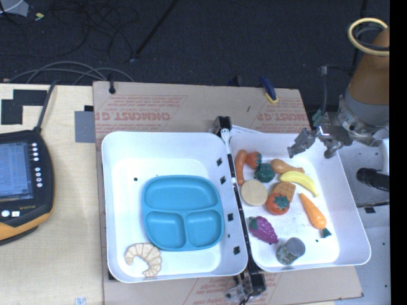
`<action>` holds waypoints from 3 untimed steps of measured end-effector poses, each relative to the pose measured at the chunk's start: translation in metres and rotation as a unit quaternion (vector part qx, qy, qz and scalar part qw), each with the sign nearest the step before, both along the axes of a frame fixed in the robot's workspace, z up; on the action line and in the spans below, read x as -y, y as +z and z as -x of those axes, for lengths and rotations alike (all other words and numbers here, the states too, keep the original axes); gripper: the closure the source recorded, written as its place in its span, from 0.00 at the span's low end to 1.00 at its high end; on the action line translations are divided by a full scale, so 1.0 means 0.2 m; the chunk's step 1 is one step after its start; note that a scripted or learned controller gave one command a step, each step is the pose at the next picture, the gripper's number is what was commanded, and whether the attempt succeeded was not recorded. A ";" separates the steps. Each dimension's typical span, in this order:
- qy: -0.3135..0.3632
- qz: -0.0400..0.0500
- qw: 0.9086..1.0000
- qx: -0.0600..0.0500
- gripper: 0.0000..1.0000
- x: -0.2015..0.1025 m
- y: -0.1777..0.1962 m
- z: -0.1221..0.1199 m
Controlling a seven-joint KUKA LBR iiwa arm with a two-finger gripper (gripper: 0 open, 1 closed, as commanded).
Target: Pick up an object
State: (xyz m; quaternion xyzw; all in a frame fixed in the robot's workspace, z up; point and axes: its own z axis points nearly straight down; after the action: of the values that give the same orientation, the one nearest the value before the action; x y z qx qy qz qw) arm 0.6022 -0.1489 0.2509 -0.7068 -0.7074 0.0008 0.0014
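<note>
The open, empty end effector (315, 143) hovers just beyond the banana (300, 180), at the right bin's (353, 234) far edge, apparently approaching; next it must descend onto one toy.

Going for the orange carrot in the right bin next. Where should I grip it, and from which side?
Grip the carrot across its middle, coming straight down from above with the hand. It lies flat and slanted, thick end toward the banana, with bare bin floor along both long sides, so fingers closing across its narrow width should fit.
</note>
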 end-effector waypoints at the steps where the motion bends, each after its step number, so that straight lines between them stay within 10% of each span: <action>1: 0.000 0.000 1.000 -0.001 0.00 -0.17 -0.76 0.06; 3: -0.002 0.004 1.000 0.011 0.00 -0.27 -0.79 0.43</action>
State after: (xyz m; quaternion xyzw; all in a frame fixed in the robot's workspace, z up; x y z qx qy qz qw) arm 0.5165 -0.0945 0.0935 -0.7080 -0.7061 -0.0043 -0.0096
